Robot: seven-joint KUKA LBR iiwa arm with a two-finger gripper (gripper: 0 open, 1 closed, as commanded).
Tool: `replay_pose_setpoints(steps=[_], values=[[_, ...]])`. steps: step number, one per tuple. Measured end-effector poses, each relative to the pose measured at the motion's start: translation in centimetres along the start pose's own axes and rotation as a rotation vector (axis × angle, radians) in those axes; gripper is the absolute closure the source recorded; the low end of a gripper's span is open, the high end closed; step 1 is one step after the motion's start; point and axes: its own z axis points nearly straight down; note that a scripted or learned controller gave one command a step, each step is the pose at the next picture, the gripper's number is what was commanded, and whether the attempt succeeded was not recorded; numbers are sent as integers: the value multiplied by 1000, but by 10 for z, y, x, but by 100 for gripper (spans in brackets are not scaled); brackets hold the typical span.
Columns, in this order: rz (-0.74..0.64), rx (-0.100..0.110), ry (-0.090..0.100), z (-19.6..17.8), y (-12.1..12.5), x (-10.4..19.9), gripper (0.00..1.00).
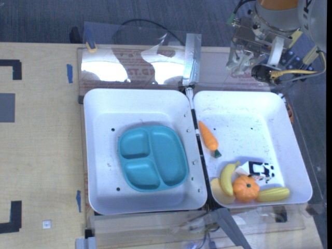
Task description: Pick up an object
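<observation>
Camera view: gripper hangs high beyond the right bin, fingers look slightly spread and pinching nothing, probably staged clear for a descent; carrot lies alone by the divider, banana, orange bunched at the near edge.

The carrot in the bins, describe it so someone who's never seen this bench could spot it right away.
Look at the right-hand white bin, the one without the blue divided plate. The carrot lies alone near that bin's left wall, about midway down, apart from the cluster of toys in the near corner. It is the slim orange cone with a dark green tip, unlike the round pumpkin and the yellow banana.
</observation>
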Motion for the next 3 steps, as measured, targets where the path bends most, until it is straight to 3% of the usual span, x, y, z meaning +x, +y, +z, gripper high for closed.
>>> replay_pose_setpoints(steps=[1,2,3], values=[[-158,0,-3,15,33,-94,100],[-85,0,1,23,16,-43,100],[48,-9,4,-8,-8,24,100]])
